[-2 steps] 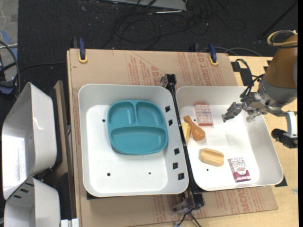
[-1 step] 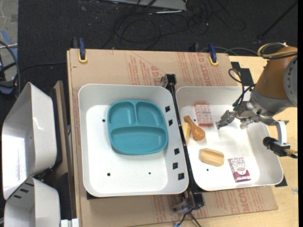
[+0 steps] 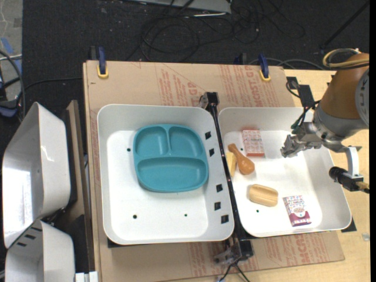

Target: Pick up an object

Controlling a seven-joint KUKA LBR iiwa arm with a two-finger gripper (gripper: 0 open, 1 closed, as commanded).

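Observation:
The right bin (image 3: pixel 329 175) holds a small pink-and-white packet (image 3: pixel 252 142) near its back left. An orange wooden spoon-like piece (image 3: pixel 241 160) lies beside it, a tan bread-shaped block (image 3: pixel 262 194) sits lower, and a red-and-white card (image 3: pixel 297 210) lies at the front. My gripper (image 3: pixel 289 148) hangs over the right bin's back right part, to the right of the pink packet. Nothing shows between its tips.
The left bin (image 3: pixel 117 175) holds a teal divided plate (image 3: pixel 170 158). A black divider (image 3: pixel 222 169) runs between the bins. White tubs (image 3: pixel 32 169) stand off the bench at the left. Clamps (image 3: pixel 102 63) grip the bench's back edge.

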